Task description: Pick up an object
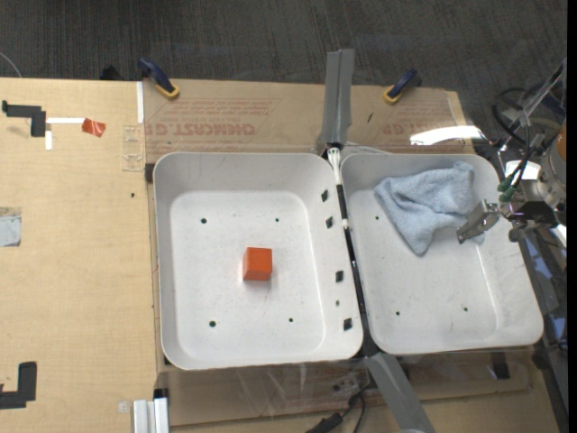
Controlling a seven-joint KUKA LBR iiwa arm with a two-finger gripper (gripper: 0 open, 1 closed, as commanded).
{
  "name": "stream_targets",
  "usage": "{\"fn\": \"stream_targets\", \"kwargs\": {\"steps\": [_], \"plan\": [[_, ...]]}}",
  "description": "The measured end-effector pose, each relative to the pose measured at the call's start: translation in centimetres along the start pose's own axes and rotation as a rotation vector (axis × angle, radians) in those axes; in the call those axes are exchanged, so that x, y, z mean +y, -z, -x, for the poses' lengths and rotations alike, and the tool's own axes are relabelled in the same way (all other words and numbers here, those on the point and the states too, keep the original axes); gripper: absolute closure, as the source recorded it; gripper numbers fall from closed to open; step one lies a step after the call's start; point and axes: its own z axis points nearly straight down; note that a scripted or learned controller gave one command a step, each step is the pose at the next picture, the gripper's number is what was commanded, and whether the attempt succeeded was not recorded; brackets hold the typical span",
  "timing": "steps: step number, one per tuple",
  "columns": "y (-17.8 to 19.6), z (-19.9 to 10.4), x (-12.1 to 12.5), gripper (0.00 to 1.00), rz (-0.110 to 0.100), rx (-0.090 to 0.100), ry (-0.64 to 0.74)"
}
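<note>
An orange-red cube (258, 264) sits on the floor of the left bin (180, 242), slightly left of its middle. A crumpled pale blue-grey cloth (425, 204) lies in the back half of the right bin (433, 323). My gripper (476, 225) reaches in from the right and hangs low over the right bin, at the cloth's right edge. Whether it touches the cloth cannot be told. Nothing is visibly held.
The two bins meet at a central divider with black clips (343, 242). Cardboard (252, 120) lies behind the bins, held by two clamps (160, 79). A wooden bench top (72, 269) extends to the left. Cables and arm hardware (536, 165) crowd the right edge.
</note>
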Motion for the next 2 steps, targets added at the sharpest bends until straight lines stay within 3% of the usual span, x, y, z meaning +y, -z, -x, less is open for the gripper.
{"fn": "stream_targets", "kwargs": {"steps": [1, 2], "plan": [[-8.2, 5.9, -1.7, 0.0, 0.001, 0.001, 0.22], [-14.9, 7.7, -1.6, 0.0, 0.003, 0.001, 0.719]]}}
